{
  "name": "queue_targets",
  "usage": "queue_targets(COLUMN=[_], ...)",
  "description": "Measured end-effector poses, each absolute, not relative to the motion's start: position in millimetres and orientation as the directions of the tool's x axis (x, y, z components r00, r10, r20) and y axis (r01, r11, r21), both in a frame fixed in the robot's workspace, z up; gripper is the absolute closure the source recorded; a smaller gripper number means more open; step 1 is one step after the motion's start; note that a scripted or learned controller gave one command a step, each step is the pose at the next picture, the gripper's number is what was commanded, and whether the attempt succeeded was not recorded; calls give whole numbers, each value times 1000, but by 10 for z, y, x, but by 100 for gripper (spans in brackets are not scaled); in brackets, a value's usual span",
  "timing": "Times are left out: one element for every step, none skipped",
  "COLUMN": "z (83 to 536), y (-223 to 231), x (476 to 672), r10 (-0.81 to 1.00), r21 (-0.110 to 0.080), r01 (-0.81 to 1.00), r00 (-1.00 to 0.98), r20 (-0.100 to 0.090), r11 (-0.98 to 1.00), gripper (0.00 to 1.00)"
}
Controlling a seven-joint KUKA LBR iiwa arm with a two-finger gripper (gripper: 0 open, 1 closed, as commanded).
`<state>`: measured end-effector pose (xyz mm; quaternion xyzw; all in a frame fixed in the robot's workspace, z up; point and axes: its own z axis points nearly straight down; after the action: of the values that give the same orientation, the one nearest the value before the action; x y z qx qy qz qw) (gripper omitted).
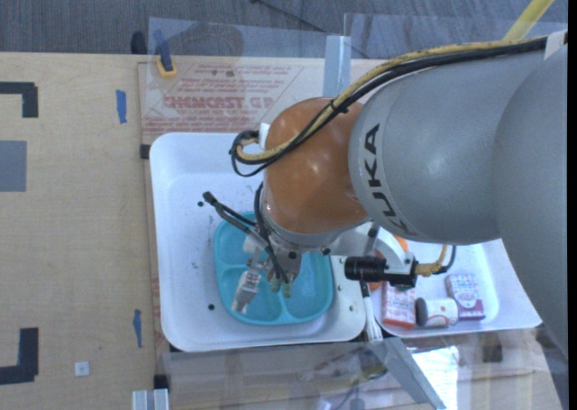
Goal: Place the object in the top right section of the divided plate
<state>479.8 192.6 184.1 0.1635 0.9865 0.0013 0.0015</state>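
Currently gripper [269,273] is hanging over the divided plate [311,298] (grasp: cannot tell). Orange wrist [311,169] is masking much of it; I'm advising centring above the top right section before releasing

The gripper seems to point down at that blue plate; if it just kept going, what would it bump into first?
Most likely the divided plate itself: the gripper hangs just over its compartments, near a small metallic object. Depth is hard to judge from this slanted view.

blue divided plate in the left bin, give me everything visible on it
The divided plate is light blue, plastic-looking, with raised ridges splitting it into sections. It lies flat near the front of the left white bin. The arm covers its upper part, and the tool hangs over its middle. A small greyish object sits at its left section.
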Motion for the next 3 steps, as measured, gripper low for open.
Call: queue_targets(z=[1043,1008,1038], y=[2100,1777,2248], x=[4842,4826,4826], r10=[609,579,722], r21=[15,31,14], r01=[609,579,722], r00=[-793,-815,-692], r20=[-11,-7,-7], r11=[793,815,692], gripper=[0,0,0])
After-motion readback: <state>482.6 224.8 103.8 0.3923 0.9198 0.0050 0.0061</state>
